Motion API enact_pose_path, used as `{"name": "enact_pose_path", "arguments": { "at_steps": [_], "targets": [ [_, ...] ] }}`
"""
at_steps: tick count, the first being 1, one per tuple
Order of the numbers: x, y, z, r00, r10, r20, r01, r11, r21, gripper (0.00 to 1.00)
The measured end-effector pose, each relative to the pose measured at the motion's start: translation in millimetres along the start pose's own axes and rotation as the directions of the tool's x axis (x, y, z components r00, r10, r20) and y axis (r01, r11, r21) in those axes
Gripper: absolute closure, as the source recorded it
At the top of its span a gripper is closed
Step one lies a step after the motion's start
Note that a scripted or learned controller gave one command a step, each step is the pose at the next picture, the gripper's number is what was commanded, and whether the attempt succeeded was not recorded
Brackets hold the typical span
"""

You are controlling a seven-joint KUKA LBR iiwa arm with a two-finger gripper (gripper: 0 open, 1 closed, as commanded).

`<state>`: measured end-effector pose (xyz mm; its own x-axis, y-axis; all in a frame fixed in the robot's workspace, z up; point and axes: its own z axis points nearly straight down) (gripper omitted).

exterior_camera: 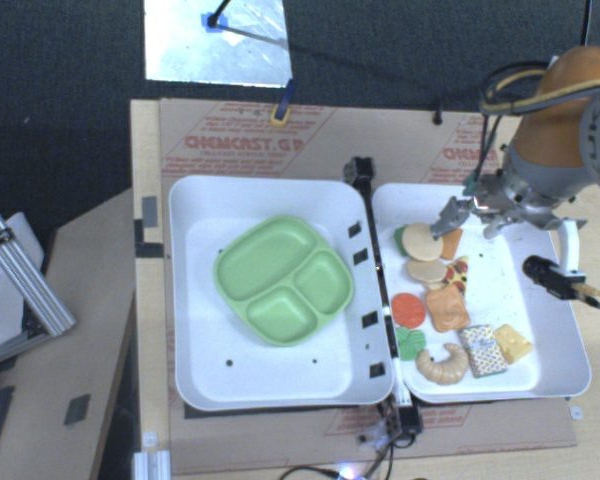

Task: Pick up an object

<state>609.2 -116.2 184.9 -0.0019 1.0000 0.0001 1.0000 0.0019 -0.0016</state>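
Note:
My gripper (472, 224) hangs over the back of the right bin (555, 363), its two fingers spread apart and open, with bare bin floor between them. Its left fingertip (448, 220) is just above an orange carrot-like piece (450, 244). Beside that lie a round tan bun (416, 240) and a tan oval piece (426, 270). Nearer the front are a red disc (408, 310), an orange chunk (447, 310), a green piece (411, 343), a curled shrimp-like piece (442, 365), a speckled block (483, 350) and a yellow wedge (514, 342).
The left bin (195, 368) holds a green three-compartment plate (283, 279). A black divider with clips (372, 268) runs between the bins. A black fitting (548, 276) juts over the right bin's right side. The arm's grey wrist (545, 168) stands above the bin's back right corner.

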Motion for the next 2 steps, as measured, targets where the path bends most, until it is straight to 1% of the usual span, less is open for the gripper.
{"name": "enact_pose_path", "arguments": {
  "at_steps": [1, 2],
  "targets": [
    [-8.2, -0.7, 45.9, 1.0, 0.001, 0.0, -0.001, 1.0, 0.001, 0.0],
    [-7.7, 2.1, 93.9, 1.0, 0.001, 0.001, -0.001, 1.0, -0.01, 0.0]
  ]
}}
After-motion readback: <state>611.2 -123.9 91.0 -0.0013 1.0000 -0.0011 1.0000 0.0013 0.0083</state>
